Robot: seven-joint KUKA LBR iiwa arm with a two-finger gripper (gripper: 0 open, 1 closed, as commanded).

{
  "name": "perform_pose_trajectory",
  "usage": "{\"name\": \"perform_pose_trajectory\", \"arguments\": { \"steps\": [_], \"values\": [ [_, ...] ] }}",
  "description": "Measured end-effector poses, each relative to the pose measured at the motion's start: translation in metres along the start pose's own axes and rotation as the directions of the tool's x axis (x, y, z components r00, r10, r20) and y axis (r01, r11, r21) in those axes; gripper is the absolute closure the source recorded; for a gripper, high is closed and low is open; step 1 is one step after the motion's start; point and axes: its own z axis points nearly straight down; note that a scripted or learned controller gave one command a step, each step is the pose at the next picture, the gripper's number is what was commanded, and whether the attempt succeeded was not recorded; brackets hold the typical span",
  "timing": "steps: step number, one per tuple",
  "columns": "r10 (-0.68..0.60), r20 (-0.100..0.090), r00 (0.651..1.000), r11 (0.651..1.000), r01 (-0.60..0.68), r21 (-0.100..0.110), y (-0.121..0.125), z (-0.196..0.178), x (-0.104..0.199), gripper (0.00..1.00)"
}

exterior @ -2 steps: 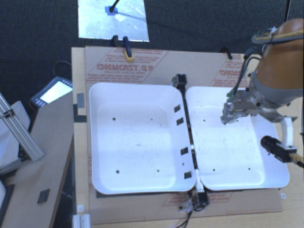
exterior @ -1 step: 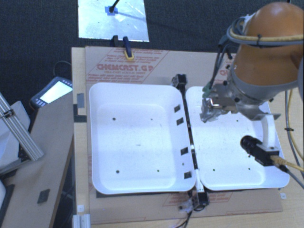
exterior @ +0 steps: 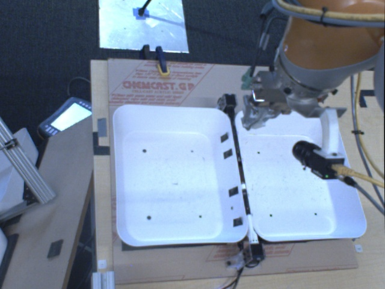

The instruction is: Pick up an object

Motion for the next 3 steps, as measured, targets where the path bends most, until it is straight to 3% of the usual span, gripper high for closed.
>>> {"name": "perform_pose_trajectory", "arguments": {
  "steps": [1, 2, 3],
  "values": [
    [0.009, 0.004, 1.000, 1.000, -0.009, 0.013, -0.024, 0.054, -0.009, 1.00],
    [0.001, 0.000, 1.000, 1.000, -0.001, -0.001, 0.002, -0.027, 0.041, 1.00],
    [0.002, 0.004, 1.000, 1.000, -0.002, 0.017, -0.024, 0.053, 0.061, 1.00]
  ]
}}
